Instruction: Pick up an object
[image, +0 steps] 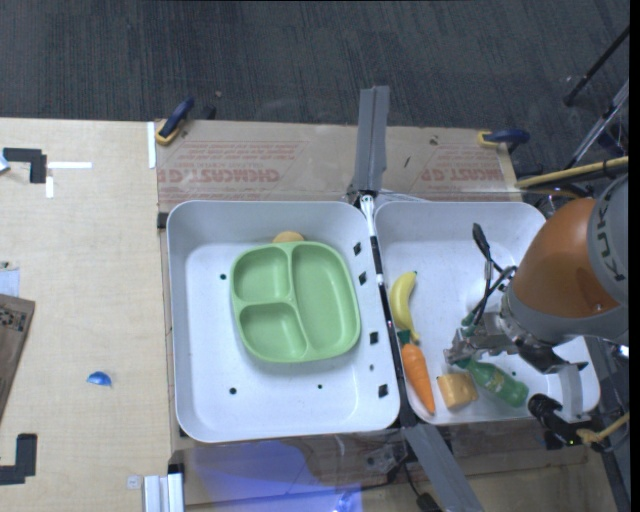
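The right bin (440, 225) holds a yellow banana (402, 299) by its left wall, with an orange carrot (417, 376) just below it. Near the front lie a tan block (456, 390) and a green bottle (498, 385) on its side. My gripper (470, 345) hangs low over the bin's front half, right above the bottle's neck and the tan block. The arm's orange band (565, 265) covers the bin's right side. No object is seen lifted.
The left bin (190, 330) holds a green divided plate (296, 300) with a small yellow object (288, 238) peeking out behind it. A grey divider post (372, 140) stands between the bins at the back. Cardboard lies behind them.
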